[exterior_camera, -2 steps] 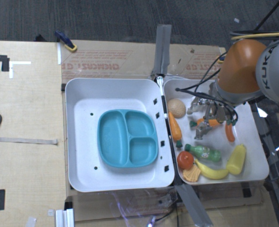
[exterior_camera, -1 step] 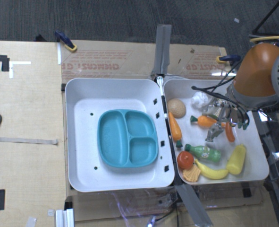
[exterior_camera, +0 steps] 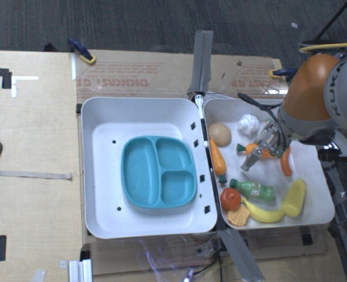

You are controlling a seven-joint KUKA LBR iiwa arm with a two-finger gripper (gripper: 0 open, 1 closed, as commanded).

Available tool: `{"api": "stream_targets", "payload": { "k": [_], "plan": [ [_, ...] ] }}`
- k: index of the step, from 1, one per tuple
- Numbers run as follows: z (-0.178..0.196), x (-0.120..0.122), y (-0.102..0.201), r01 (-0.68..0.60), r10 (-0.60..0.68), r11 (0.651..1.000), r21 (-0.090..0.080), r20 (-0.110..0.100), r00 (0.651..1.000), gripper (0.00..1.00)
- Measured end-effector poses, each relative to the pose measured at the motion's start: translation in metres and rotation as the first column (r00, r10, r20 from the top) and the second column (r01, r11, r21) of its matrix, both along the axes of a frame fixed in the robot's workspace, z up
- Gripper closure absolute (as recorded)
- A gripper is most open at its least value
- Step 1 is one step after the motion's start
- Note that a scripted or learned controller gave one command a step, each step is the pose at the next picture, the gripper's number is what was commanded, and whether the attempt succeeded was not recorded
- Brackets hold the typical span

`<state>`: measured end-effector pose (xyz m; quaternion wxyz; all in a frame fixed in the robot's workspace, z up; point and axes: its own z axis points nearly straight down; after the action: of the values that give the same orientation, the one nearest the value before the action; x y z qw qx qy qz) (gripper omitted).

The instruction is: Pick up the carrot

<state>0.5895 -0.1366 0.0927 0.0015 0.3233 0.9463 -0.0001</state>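
while hovering in the right white plastic bin (exterior_camera: pixel 323 216), the two-finger metal gripper (exterior_camera: pixel 256 156) appears clamped on a small orange carrot with green top (exterior_camera: pixel 251 148), though hard to confirm. best lifted straight and slow, clear of the long orange vegetable (exterior_camera: pixel 218 157) just left.

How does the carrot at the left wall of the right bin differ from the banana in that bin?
The carrot is orange and nearly straight; the banana is yellow and curved. The carrot lies along the bin's left wall, running up and down the view; the banana lies near the front wall, running mostly sideways. Both are long, lie flat in the right bin and are untouched.
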Motion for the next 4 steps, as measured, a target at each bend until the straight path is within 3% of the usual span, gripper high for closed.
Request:
{"api": "stream_targets", "payload": {
  "k": [1, 2, 3, 4],
  "plan": [
    [-0.001, -0.002, 0.032, 0.151, -0.151, 0.989, 0.0, -0.001, 0.989, 0.0],
    [0.001, -0.007, -0.029, 0.247, -0.247, 0.969, 0.0, 0.001, 0.969, 0.0],
    [-0.001, 0.009, 0.022, 0.463, -0.463, 0.886, 0.0, -0.001, 0.886, 0.0],
    [0.0, 0.011, 0.008, 0.399, -0.399, 0.917, 0.0, 0.0, 0.917, 0.0]
  ]
}}
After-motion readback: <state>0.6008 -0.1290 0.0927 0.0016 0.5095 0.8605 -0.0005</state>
